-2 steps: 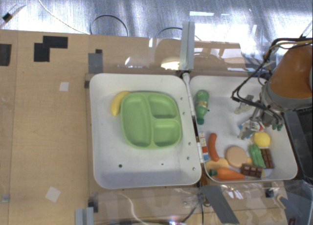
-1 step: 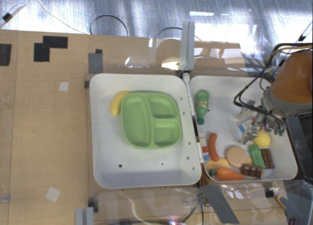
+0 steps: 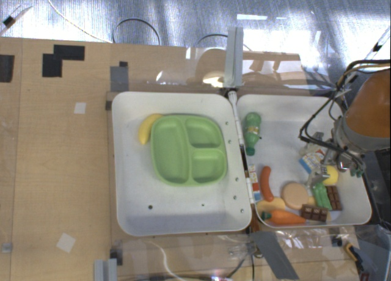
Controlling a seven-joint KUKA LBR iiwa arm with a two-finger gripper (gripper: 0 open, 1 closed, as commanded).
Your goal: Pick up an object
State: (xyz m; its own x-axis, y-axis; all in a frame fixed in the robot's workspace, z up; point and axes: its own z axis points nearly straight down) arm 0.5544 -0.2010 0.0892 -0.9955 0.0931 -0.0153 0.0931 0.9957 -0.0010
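The arm [image 3: 366, 112] came in from the right edge of the frame and was low over the right bin [image 3: 287, 109], at its right side. The gripper [image 3: 327, 173] was among the toys there, just beside a small yellow piece [image 3: 330, 176] and a blue and white packet [image 3: 310, 161]. Whether the jaws were apart or together could not be told, because the wrist and its cables covered them from above. No object was seen between them, so I judged that the pick was not yet done.

The candidates for picking lay mostly in the lower right of the frame: a chocolate bar [image 3: 333, 198], a second brown bar [image 3: 313, 214], a round bun [image 3: 295, 196], a sausage [image 3: 266, 182] and a carrot [image 3: 286, 217] near the lower wall of the bin. A green bottle [image 3: 252, 129] lay apart from them, in the upper left part of the same bin.

The left bin [image 3: 177, 215] held a green divided plate [image 3: 186, 149], with a banana [image 3: 146, 128] touching its left upper edge.

What was left, in my judgement, was the closing on one object and then the lifting of it clear of the bin.
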